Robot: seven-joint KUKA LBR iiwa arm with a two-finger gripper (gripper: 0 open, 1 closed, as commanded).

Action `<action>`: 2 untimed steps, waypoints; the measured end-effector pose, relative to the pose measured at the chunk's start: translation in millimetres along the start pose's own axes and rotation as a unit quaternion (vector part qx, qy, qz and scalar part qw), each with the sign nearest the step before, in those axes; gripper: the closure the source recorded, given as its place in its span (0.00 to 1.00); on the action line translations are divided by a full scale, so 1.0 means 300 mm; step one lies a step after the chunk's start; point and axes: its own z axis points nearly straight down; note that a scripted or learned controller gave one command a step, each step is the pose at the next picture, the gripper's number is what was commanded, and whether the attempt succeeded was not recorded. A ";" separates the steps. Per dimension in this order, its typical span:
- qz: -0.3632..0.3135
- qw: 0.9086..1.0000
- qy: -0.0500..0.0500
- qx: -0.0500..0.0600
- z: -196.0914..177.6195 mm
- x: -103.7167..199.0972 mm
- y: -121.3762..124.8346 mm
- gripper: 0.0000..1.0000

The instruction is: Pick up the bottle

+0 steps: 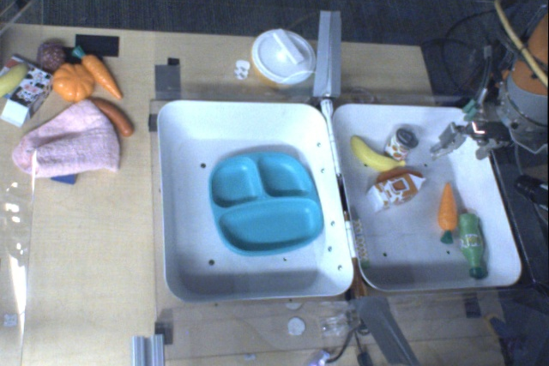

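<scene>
The green bottle [470, 243] lies on its side in the right bin [403, 270], near the front right corner, with its cap end pointing to the front. A small carrot [447, 208] lies touching the bottle's upper end. My gripper [462, 144] hangs over the bin's back right part, well behind the bottle. It is open, with nothing between the fingers [442, 141].
The right bin also holds a banana [371, 154], a small can [401, 139] and a brown-and-white carton [395, 187]. A blue divided tray [266, 201] sits in the left bin [184, 184]. A white bowl [283, 56] stands behind the bins. A pink cloth [69, 143] and toy vegetables lie far left.
</scene>
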 end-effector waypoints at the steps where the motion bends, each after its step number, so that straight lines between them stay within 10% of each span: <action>1: -0.044 0.999 -0.001 -0.004 0.365 -0.065 -0.233 0.00; 2: 0.081 0.997 -0.002 -0.007 0.386 -0.001 -0.323 0.00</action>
